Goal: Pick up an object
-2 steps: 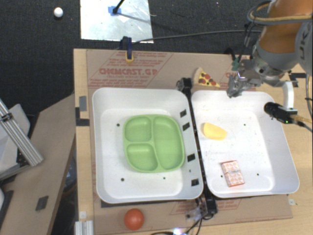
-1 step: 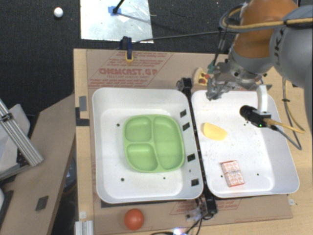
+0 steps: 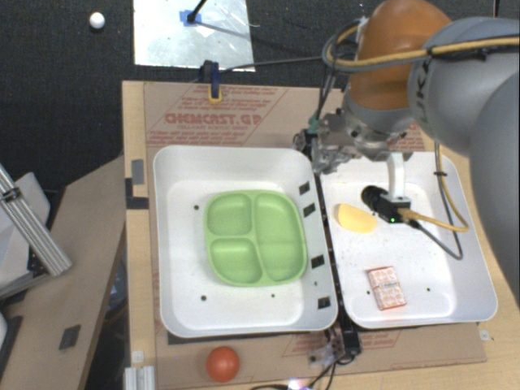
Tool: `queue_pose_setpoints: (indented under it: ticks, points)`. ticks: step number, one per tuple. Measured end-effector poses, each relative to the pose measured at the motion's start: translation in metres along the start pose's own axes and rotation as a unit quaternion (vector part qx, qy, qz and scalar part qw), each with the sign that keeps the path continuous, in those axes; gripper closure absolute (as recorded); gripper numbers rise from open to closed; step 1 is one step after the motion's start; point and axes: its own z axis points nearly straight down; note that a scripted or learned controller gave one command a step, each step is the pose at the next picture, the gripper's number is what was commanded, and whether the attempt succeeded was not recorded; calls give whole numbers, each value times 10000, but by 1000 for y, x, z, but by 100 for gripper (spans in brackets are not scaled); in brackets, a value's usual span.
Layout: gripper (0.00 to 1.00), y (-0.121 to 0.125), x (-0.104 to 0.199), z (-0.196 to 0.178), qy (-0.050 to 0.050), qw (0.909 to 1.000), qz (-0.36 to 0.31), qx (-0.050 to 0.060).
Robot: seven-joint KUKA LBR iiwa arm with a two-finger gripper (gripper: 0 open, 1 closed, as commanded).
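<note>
Yellow lump (image 3: 356, 218): lies in the right bin (image 3: 455, 287), just right of the green divided plate (image 3: 255, 236), across the wall the two bins share. Plate sits flat in the left bin (image 3: 180, 291). Pink patterned block (image 3: 385, 288): right of the plate and nearer the camera, apart from the yellow lump. Orange ball (image 3: 222, 363): on the bench on the plate's near side, outside both bins. Gripper (image 3: 323, 154): beyond the plate's far right corner, over the shared wall. Open or closed: cannot tell.
</note>
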Motion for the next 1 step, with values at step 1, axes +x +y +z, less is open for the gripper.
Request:
queue_pose_setpoints:
  ticks: [1]
  points:
    - [100,-11,54,-4,1,10000,-2,1]
